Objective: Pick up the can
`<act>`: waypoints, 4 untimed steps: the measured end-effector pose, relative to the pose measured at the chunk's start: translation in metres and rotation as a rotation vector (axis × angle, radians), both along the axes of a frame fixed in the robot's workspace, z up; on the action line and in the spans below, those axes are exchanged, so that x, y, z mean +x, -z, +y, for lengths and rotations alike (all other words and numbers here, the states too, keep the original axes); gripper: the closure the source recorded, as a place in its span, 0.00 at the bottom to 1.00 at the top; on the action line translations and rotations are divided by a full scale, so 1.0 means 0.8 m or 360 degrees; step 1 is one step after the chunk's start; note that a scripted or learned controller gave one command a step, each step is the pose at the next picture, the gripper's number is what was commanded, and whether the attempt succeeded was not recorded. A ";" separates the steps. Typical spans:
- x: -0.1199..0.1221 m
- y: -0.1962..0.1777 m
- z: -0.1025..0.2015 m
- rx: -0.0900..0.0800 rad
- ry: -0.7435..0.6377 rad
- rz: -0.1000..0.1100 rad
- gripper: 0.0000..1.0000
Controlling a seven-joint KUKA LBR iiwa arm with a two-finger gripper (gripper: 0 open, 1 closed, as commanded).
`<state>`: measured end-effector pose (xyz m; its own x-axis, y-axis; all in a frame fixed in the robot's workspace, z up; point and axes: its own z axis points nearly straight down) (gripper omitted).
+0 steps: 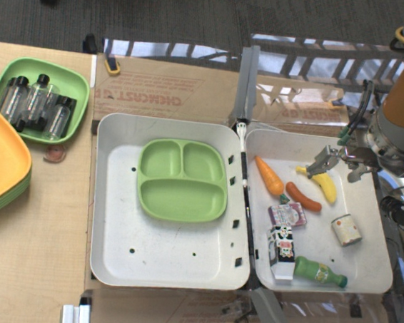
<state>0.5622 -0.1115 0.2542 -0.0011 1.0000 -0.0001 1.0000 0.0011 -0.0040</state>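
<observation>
Your jaws [331, 161] stood open with nothing between them, hanging above the upper part of the right bin [380, 273], just over the banana [326, 186]. The can [346, 230] lay on its side below them, near the bin's right wall and apart from the sausage [304, 196]. I judged it small, light and stiff, with a smooth wall likely to roll or slip; you would do best to close across its round body, mid-length.

Green divided plate [183, 180] in left bin [107, 247], can [346, 230] near banana [325, 186] in right bin [380, 273]
</observation>
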 end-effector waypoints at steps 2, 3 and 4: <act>0.055 0.189 -0.013 -0.0009 -0.0139 -0.0034 0.00; 0.055 0.189 -0.013 -0.0009 -0.0139 -0.0035 0.00; 0.055 0.189 -0.013 -0.0009 -0.0139 -0.0035 0.00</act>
